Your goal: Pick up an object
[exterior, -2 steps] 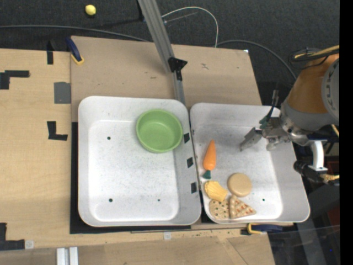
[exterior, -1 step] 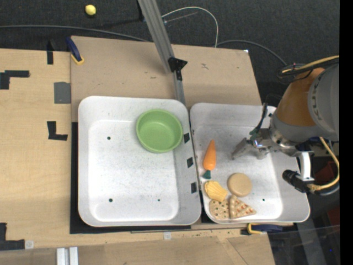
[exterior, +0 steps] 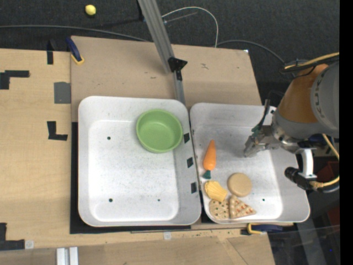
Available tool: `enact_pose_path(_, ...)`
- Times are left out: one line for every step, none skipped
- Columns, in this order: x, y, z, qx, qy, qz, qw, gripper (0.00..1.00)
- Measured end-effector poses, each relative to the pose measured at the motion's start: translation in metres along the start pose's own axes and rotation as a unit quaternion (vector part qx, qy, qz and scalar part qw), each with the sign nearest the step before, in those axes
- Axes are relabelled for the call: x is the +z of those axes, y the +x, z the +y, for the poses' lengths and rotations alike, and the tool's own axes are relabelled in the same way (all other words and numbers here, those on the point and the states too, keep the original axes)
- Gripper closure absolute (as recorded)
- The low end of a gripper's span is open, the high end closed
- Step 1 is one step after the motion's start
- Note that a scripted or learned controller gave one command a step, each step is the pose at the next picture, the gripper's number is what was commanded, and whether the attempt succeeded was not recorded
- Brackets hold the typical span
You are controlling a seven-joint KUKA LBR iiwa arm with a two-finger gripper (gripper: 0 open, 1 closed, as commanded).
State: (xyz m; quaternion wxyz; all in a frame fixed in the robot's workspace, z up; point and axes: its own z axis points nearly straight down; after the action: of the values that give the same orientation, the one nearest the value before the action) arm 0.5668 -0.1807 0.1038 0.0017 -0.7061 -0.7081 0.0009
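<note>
- Nearest me, in my right bin's [exterior: 287,206] front corner, sit a cracker [exterior: 219,209] and a pizza slice [exterior: 241,208], touching.
- Just behind them I see a corn cob [exterior: 215,191] and a tan round cookie [exterior: 240,184], side by side.
- Farther back lies the carrot [exterior: 210,155], near the bin's left wall.
- My gripper [exterior: 255,146] hangs over the bin's bare middle, well right of the carrot; I cannot tell how its fingers stand, and I see nothing between them.
- In the left bin [exterior: 110,175], a green bowl [exterior: 159,130] sits upright at the far right.
</note>
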Motion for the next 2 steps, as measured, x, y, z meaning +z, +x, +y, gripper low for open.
enact_pose_path(-0.045,-0.002,-0.006,0.001,-0.003,-0.001,1.0,1.0)
enact_pose_path(-0.106,0.001,0.002,0.0,-0.005,-0.001,1.0,1.0)
